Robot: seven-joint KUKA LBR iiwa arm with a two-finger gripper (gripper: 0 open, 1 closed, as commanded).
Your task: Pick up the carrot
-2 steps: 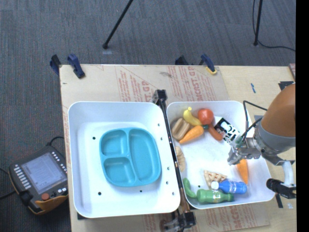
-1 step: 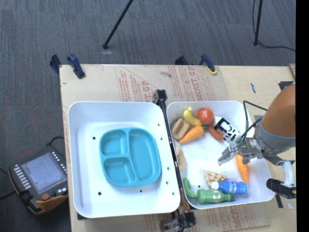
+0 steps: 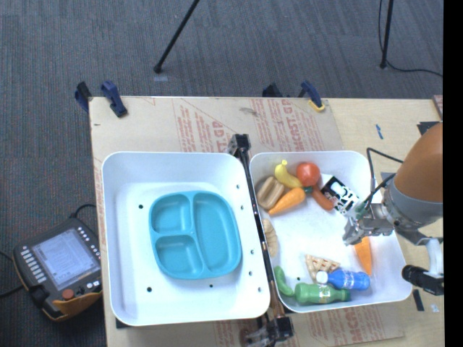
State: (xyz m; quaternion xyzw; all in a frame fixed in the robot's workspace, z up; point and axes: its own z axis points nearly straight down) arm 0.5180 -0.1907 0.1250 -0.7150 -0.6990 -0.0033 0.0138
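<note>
An orange carrot (image 3: 364, 256) lies near the right wall of the right bin (image 3: 300, 226), pointing toward the bin's front. My gripper (image 3: 354, 234) hangs right at its upper end, touching or just above it; I cannot make out a grasp. A second, larger orange carrot-like piece (image 3: 287, 201) lies at the back left of the same bin, beside a tan bun (image 3: 269, 190).
The right bin also holds a yellow banana (image 3: 286, 174), a red tomato (image 3: 307, 172), a black-and-white tag (image 3: 338, 191), a pizza slice (image 3: 320, 266), a blue bottle (image 3: 351, 279) and a green bottle (image 3: 318, 293). A blue divided plate (image 3: 195, 233) lies in the left bin (image 3: 119, 194).
</note>
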